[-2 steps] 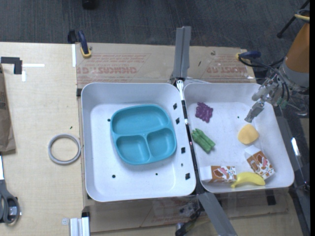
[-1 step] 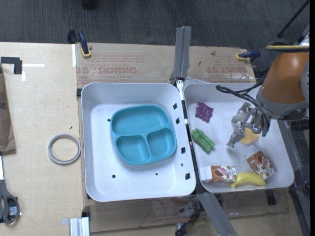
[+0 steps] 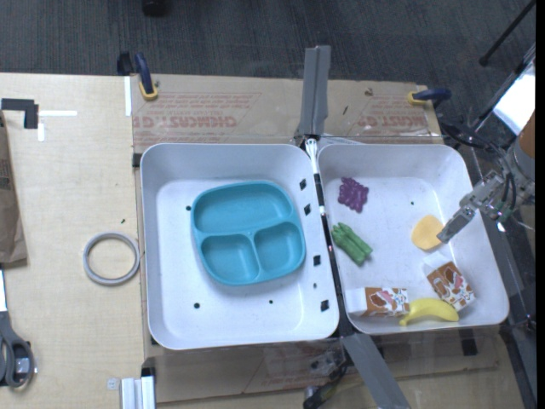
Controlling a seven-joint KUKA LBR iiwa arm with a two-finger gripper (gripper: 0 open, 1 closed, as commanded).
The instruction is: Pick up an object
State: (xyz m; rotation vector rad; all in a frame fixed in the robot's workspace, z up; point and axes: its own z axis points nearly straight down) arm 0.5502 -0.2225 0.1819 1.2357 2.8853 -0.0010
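A: Where is the likeliest pick lying?
B: An orange-yellow piece (image 3: 427, 233) is lying in the right bin (image 3: 400, 177), toward its right wall; the gripper (image 3: 449, 229) is reaching in from the right, one finger tip touching or just over that piece's right edge; how far it is gaping, cannot tell; nothing is showing between the fingers.

A: And around it?
B: Purple grapes (image 3: 352, 193) are sitting near the back; a green vegetable (image 3: 352, 243) is lying near the divider; two small cartons (image 3: 386, 300) (image 3: 450, 285) and a banana (image 3: 430, 313) are crowding the front edge; a blue divided plate (image 3: 248, 232) is resting in the left bin (image 3: 166, 254); a tape ring (image 3: 111, 257) is lying on the bench (image 3: 60, 186).
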